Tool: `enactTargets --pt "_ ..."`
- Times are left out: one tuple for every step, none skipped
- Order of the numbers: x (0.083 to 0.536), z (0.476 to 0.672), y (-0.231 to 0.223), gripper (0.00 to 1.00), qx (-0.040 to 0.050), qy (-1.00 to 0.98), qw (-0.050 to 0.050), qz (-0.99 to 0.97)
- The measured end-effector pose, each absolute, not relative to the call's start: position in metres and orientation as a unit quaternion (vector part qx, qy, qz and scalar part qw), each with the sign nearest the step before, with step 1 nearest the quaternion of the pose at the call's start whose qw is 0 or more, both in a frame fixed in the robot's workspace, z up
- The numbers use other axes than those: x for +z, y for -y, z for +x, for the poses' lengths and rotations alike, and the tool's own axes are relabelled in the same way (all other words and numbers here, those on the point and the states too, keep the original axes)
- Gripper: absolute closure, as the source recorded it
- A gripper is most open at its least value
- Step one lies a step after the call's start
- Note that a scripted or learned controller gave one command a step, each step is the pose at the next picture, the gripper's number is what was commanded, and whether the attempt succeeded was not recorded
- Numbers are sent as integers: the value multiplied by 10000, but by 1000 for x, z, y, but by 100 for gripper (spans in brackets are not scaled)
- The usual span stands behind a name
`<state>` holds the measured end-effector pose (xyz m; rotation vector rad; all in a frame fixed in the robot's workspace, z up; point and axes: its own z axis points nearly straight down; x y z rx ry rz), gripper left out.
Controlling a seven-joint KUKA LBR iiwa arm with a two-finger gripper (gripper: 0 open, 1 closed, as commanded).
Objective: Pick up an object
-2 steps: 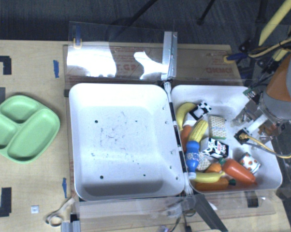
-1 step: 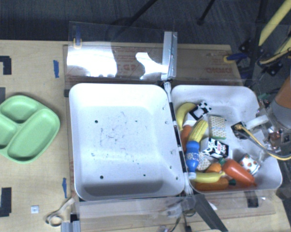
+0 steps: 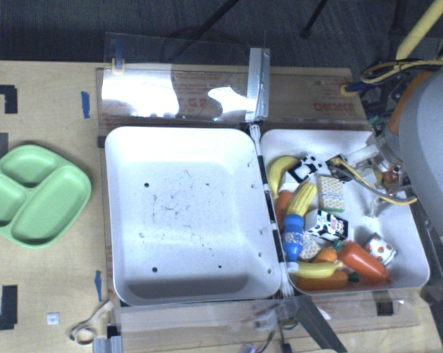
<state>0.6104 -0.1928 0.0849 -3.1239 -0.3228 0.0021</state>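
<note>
Two white bins sit side by side in the middle of the frame. We see the left bin (image 3: pixel 181 212) bare inside, with small marks on its floor. The right bin (image 3: pixel 405 219) holds a pile of toys along its left wall and lower edge.

We see the arm (image 3: pixel 427 131) come in from the right edge, big and grey, above the right bin's upper right corner. The gripper (image 3: pixel 380 169) seems to be there too, among yellow cables, but we cannot tell how it is set. That spot is too messy for us to read.

We think the toys are what the arm must grab. They lie to the left of the gripper and lower in the frame. A banana (image 3: pixel 280 169) curves at the top of the pile. A corn cob (image 3: pixel 301 197) points up and down just under it. A blue bottle (image 3: pixel 293 237) sits below that. A carrot (image 3: pixel 363 262) lies slanted near the lower right, close to a small white toy (image 3: pixel 382 250). A black and white toy (image 3: pixel 329 226) sits in the middle.

We guess the nearest things to the gripper are the checked block (image 3: pixel 330 193) and the black and white bits beside the banana. The toys overlap, so some are partly hidden.

A green tray (image 3: pixel 34 195) rests at the far left.
</note>
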Motion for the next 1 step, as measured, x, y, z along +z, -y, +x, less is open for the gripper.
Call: enactTargets --pt "96 612 190 100 5 1056 9 -9944"
